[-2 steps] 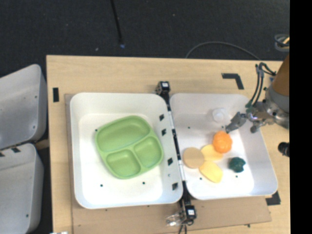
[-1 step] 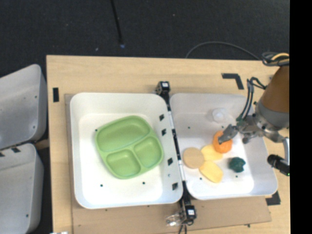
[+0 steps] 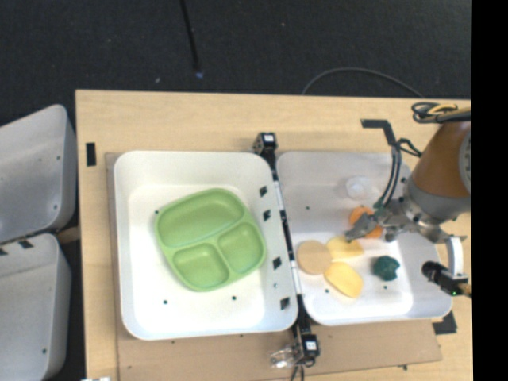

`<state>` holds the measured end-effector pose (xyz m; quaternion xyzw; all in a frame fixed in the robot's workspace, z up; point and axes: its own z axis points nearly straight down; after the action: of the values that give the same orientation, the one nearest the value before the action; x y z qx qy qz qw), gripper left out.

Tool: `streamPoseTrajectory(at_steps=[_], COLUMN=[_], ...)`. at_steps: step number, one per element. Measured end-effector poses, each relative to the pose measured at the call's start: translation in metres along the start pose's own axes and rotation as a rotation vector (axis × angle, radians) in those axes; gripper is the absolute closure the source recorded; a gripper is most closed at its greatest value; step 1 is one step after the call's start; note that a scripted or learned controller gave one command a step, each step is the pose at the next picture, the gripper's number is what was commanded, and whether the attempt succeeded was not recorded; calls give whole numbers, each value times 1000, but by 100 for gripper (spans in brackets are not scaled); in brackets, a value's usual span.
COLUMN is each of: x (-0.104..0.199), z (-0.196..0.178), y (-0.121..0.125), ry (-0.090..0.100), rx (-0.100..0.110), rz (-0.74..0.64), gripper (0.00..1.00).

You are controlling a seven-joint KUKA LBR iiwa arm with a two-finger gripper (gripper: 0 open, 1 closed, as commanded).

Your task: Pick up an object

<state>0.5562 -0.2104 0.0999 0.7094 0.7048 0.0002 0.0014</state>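
Bench: a light wooden top (image 3: 182, 117) carrying 2 shallow white bins side by side, with dark floor beyond its far edge.
Left bin: the white bin (image 3: 135, 292) on the left holds a green divided plate (image 3: 209, 238) with 3 compartments, lying flat and turned at a slant near the middle of the bin.
Right bin: the white bin (image 3: 317, 173) on the right holds a cluster of small pieces toward its near half.
Pieces: a tan round disc (image 3: 313, 257) lies close to the divider; a pale yellow piece (image 3: 344, 248) sits just beside it on the right; a deeper yellow oval piece (image 3: 344, 279) lies just nearer than those 2; a dark green lump (image 3: 386, 268) rests to their right, apart from them; an orange piece (image 3: 359, 214) sits farther back, partly hidden by the gripper.
Faint mark: a pale, clear-looking round shape (image 3: 356, 186) lies toward the far side of the right bin; I cannot tell what it is.
Arm: the grey arm with its orange band (image 3: 441, 165) comes in from the right, above the right bin.
Gripper: the gripper (image 3: 365, 227) is low over the bin, just beside the orange piece and just behind the pale yellow piece.
Fingers: from here I cannot tell whether they are spread or closed, nor whether anything sits between them.
Cables: black cable loops (image 3: 390, 145) run along the arm and over the bench's far right corner.
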Motion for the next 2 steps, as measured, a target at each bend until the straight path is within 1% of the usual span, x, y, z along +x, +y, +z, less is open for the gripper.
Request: streamPoseTrajectory(at_steps=[1, 2], x=[-1, -12], z=[-13, -72], y=[1, -1], ry=[-3, -1], rx=[-6, -3], rz=[3, 2], gripper=[100, 100])
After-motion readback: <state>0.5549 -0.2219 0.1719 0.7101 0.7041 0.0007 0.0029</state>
